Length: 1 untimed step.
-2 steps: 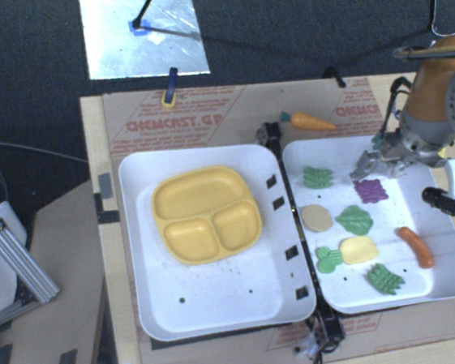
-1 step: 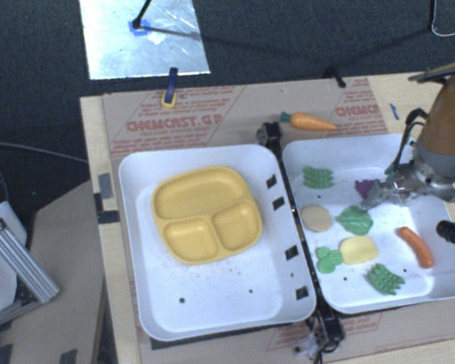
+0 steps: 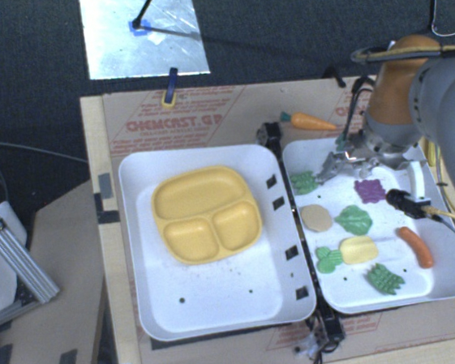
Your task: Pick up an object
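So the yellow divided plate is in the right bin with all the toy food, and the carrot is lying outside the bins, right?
Not quite. The camera view shows the yellow divided plate alone in the left bin, not the right one. The toy food sits in the right bin, and the carrot does lie outside the bins, on the board behind them.

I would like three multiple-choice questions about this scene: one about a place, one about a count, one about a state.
1. Where does the yellow divided plastic plate lie?
A. left white bin
B. right white bin
C. outside both bins

2. How many compartments has the plate?
A. two
B. three
C. five

3. How does the orange toy carrot lie?
A. inside the right bin
B. on the plate
C. on the board beyond the bins

Answers: 1 A, the plate sits within the left bin's walls. 2 B, one long and two small hollows. 3 C, it rests above the right bin's rim.
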Motion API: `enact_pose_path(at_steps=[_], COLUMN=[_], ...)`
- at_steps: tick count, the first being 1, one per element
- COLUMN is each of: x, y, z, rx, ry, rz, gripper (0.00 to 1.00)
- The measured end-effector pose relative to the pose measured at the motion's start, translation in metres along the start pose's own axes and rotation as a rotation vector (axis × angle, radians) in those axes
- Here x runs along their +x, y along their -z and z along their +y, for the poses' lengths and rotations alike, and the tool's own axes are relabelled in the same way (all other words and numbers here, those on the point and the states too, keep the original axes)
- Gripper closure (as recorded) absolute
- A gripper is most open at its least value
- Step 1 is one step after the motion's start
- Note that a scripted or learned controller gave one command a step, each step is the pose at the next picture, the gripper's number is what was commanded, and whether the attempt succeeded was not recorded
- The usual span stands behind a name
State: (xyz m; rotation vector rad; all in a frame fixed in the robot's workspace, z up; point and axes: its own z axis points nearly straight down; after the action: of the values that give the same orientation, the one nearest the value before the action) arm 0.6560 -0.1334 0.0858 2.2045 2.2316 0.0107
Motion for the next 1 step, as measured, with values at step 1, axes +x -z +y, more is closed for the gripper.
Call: enact_pose_path(at_steps=[1], x=[-0.0516], y=[0.0075], z=[-0.0560], rx=[0.009], ry=[-0.017], rz=[-0.002], gripper=[0.00])
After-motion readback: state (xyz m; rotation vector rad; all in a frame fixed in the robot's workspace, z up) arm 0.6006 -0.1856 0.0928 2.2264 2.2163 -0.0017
